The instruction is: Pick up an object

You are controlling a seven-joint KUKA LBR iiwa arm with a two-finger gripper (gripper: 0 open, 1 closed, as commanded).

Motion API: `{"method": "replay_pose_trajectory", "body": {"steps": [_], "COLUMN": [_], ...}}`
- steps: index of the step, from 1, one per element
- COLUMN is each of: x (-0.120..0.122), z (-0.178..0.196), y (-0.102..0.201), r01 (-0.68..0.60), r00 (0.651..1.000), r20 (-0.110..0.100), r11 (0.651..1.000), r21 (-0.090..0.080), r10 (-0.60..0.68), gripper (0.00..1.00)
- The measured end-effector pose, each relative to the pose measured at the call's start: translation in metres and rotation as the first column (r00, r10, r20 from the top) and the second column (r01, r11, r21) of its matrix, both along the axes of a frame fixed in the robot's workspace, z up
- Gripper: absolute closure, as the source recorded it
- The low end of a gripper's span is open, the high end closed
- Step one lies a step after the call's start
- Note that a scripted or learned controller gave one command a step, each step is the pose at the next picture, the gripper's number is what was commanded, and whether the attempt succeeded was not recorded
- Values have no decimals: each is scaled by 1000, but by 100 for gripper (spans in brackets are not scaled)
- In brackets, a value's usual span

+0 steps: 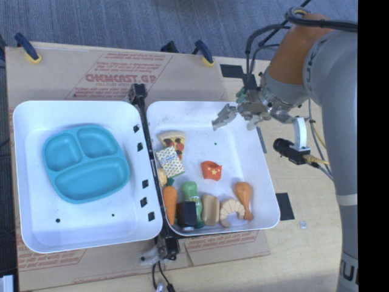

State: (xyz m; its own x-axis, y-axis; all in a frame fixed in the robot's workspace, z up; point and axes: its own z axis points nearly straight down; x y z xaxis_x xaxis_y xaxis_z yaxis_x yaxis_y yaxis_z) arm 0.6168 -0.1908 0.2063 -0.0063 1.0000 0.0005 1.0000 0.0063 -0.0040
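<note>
We are seeing the end effector point(238, 119) hovering over the upper right part of the right bin point(264, 181) with its fingers spread apart and nothing between them. Below it and a little to its left, the red toy piece point(211, 170) is lying alone on the bin floor, while further below the carrot point(169, 203), green bottle point(191, 194) and drumstick point(244, 196) are crowding the near wall. Far to its left, the blue divided plate point(86, 162) is sitting in the left bin point(24, 120).
</note>
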Motion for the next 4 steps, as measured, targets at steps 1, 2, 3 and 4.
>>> {"method": "replay_pose_trajectory", "body": {"steps": [1, 2, 3, 4], "x": [-50, -123, -122, -140], "z": [-111, -115, -105, 19], "y": [75, 89, 88, 115], "r01": [17, 44, 40, 310], "r00": [1000, 999, 999, 951], "r20": [-2, -1, -1, 2], "r11": [1000, 999, 999, 951], "r21": [1, 1, -1, 0], "r10": [-17, -44, -40, -310], "gripper": [0, 0, 100, 100]}}
